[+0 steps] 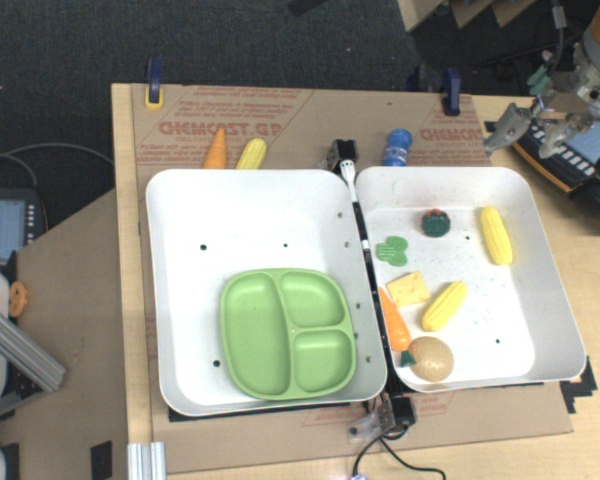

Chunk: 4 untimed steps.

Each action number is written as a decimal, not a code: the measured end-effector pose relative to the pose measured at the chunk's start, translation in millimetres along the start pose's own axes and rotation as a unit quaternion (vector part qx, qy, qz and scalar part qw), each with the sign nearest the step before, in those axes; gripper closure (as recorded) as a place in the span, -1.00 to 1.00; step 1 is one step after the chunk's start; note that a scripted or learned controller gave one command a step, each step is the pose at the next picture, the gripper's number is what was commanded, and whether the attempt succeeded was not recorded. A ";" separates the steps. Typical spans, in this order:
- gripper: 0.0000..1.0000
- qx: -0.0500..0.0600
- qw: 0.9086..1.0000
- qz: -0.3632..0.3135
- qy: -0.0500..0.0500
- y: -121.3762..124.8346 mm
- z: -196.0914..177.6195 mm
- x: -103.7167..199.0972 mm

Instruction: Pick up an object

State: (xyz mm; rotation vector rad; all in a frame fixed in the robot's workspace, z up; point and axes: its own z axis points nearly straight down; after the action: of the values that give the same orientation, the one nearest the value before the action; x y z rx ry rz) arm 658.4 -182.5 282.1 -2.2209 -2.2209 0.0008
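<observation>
Broadly, the bench carries a brown board (280, 118) in the middle of the frame, and on it sit two shallow white bins side by side. The left bin (190, 218) holds a green divided plate (285, 333) in its lower half. The right bin (540, 298) holds all the loose pieces that could be picked. The gripper (540, 128) hangs at the upper right of the frame, past the right bin's far corner and above no piece; whether it is spread or closed cannot be told from this angle, and nothing is seen in it. Among the pieces, a long yellow corn cob (496, 235) lies alone near the bin's upper right, nearest the gripper and well apart from the rest. A second yellow cob (443, 305) lies just beside a pale cheese wedge (408, 288), an orange carrot (394, 323) hugs the bin's left wall, a tan ball (430, 358) sits at the lower edge, and a green leafy piece (392, 252) and a small dark green piece (436, 223) lie higher up. The isolated cob looks the soundest target: come straight down over its middle, set the jaws across its narrow width, and stay clear of the bin wall.
</observation>
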 end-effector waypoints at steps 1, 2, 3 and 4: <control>-1.00 0.004 1.000 -0.001 0.001 7.1 79.2 18.3; -1.00 0.002 1.000 0.003 -0.001 6.6 115.9 -45.3; -1.00 0.004 1.000 -0.002 0.008 -6.9 201.2 -33.6; 1.00 0.000 1.000 -0.002 0.002 -5.5 186.6 -37.5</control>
State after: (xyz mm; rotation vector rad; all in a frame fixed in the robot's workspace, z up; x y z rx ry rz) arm 652.7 -220.0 95.5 -2.2144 -2.2239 -0.0031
